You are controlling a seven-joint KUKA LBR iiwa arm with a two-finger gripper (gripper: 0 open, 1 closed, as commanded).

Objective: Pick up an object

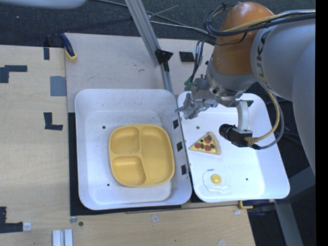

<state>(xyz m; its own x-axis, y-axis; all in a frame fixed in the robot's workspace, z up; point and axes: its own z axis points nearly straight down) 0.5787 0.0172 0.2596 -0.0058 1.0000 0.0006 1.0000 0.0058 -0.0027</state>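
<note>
A toy pizza slice (206, 144) lies in the middle of the right bin (256, 186). A toy fried egg (215, 181) rests nearer the bin's front edge. My gripper (190, 108) hangs over the right bin's far left corner, above and to the left of the pizza slice, close to the wall between the bins. Nothing is visible between its fingers. The arm's orange band and grey wrist cover the bin's far side.
The left bin (92, 117) holds a yellow three-compartment plate (141, 154). A slanted metal pole (148, 32) rises behind the bins. A black cable fitting (233, 135) hangs over the right bin beside the pizza slice.
</note>
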